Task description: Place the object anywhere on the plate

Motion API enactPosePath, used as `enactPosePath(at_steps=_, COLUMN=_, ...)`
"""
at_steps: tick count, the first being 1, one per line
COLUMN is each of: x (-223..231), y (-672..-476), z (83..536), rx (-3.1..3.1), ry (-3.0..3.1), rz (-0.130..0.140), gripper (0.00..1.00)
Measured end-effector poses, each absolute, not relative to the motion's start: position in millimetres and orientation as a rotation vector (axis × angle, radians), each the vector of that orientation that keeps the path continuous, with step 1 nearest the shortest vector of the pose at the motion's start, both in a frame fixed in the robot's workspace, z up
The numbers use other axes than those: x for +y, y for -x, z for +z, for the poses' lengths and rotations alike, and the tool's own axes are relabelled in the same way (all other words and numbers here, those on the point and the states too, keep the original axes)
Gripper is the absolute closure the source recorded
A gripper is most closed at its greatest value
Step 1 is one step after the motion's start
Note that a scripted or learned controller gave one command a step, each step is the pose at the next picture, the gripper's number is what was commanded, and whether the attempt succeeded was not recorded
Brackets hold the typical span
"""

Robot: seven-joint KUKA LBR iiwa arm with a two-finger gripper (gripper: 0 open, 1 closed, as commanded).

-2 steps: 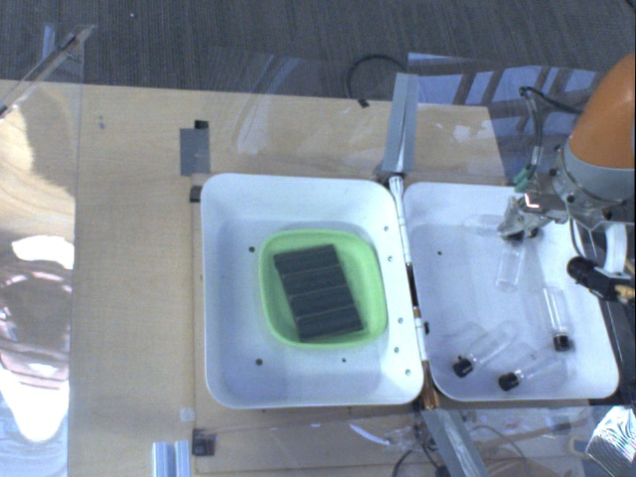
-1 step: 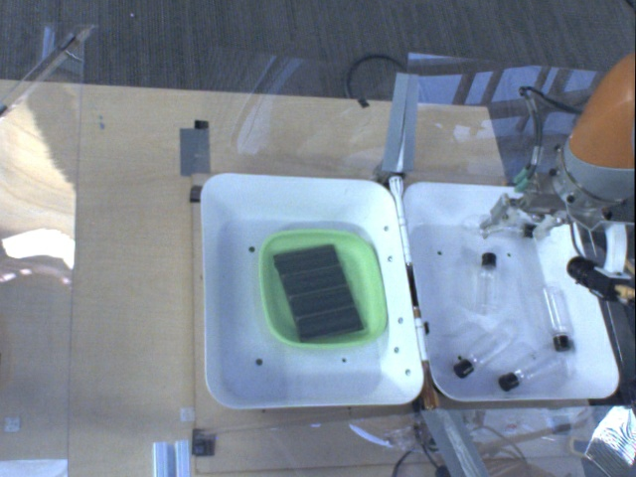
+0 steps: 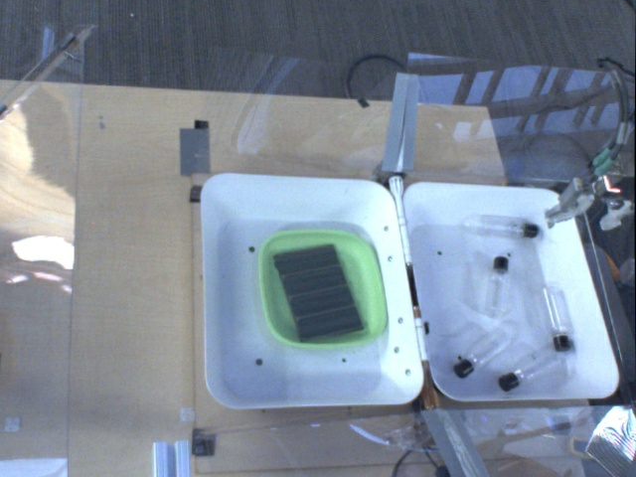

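We see our end effector at the right bin's far corner, grip state unclear; vials lie below-left, the plate farther left.

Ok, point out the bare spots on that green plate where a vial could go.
The dark ridged block fills most of the green plate, so its middle is crowded. What stays bare is a narrow green margin between the block and the rim, widest at the plate's left and right sides. The vials lie scattered in the right bin.
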State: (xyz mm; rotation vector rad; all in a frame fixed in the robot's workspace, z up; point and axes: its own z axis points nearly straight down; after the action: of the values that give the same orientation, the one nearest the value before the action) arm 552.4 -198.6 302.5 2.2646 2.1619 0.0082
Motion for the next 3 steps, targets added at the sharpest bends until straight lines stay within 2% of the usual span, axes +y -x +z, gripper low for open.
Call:
enactPosePath(at_steps=1, x=-199.5, y=-566.2, z=371.7, rx=2.051, ry=-2.365, rz=0.009, gripper=0.00)
enactPosePath(at_steps=2, x=-200.8, y=-561.3, z=361.3, rx=2.025, ry=-2.392, rz=0.006, gripper=0.00)
enactPosePath(at_steps=3, x=-196.8, y=-505.9, z=397.3, rx=1.990, ry=-2.416, rz=0.010, gripper=0.00)
